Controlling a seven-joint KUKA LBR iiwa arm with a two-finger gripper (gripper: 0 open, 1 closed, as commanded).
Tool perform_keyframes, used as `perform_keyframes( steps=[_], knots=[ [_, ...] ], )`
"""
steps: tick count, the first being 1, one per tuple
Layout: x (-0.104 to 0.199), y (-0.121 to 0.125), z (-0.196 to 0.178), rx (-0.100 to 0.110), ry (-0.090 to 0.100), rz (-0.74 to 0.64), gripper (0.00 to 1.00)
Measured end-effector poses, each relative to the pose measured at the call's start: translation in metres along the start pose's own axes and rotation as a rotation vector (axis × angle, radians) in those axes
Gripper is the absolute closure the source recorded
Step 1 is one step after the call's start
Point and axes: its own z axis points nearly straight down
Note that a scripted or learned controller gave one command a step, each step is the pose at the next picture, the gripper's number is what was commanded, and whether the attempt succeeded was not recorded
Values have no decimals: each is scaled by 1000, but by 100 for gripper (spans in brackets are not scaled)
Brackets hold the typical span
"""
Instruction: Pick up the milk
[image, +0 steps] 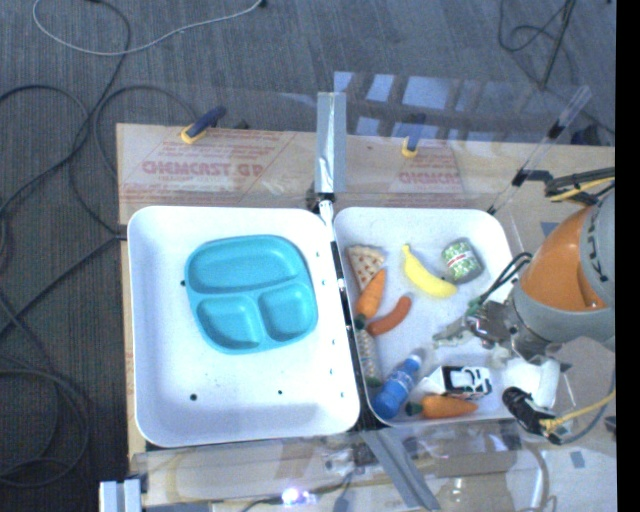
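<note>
White-and-black milk carton (467, 380) lies by the right bin's (500, 228) near edge. Gripper (480, 326) hovers just above; spread unreadable. Approach step: descend, straddle carton.

Over in the left white bin (160, 400), a turquoise plastic plate with three compartments (252, 292) sits alone, near the middle. Next door, the right white bin (500, 232) is crowded: a yellow toy banana (427, 276) lies near the back beside a small green-and-white can (461, 259). A tan waffle-patterned wedge (366, 262) sits by the dividing wall, with an orange toy carrot (371, 293) just below it and a reddish-orange sausage (390, 314) alongside. At the front, a blue plastic bottle (399, 386) lies tilted, and a second orange carrot (447, 406) lies just beside it.
</note>
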Motion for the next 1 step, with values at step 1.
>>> perform_keyframes(
  steps=[1],
  knots=[
    [-8, 0, 0, 9, 2, -182, 0]
  ],
)
